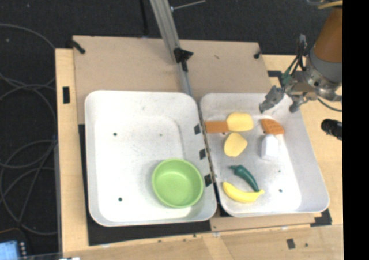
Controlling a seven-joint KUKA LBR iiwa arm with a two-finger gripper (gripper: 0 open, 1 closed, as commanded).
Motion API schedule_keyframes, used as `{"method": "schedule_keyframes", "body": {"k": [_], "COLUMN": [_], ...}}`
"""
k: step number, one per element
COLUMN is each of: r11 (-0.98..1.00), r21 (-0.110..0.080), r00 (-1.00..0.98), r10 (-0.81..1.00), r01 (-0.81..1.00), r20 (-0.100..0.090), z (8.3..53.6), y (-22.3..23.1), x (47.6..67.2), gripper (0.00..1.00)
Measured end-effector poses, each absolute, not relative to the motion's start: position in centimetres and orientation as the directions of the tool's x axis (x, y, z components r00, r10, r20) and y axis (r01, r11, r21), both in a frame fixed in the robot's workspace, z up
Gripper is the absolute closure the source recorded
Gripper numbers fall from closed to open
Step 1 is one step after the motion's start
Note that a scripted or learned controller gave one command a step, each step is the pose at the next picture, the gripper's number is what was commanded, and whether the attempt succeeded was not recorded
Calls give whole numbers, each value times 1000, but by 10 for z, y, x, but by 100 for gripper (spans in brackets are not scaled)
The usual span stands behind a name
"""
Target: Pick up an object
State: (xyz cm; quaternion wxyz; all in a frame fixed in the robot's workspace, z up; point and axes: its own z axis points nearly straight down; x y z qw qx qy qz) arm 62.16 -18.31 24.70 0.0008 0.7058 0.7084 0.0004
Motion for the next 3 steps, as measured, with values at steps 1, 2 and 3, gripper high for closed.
{"method": "schedule_keyframes", "body": {"k": [1, 2, 3], "r11": [4, 0, -1], "r21": [1, 1, -5], "r00": [-4, 0, 1], "r10": [1000, 1000, 1000], "r01": [1000, 1000, 1000], "r20": [-1, -4, -3], "z": [247, 207, 145], "y": [-183, -187, -192], "x": [622, 624, 620], "gripper": [0, 0, 0]}}
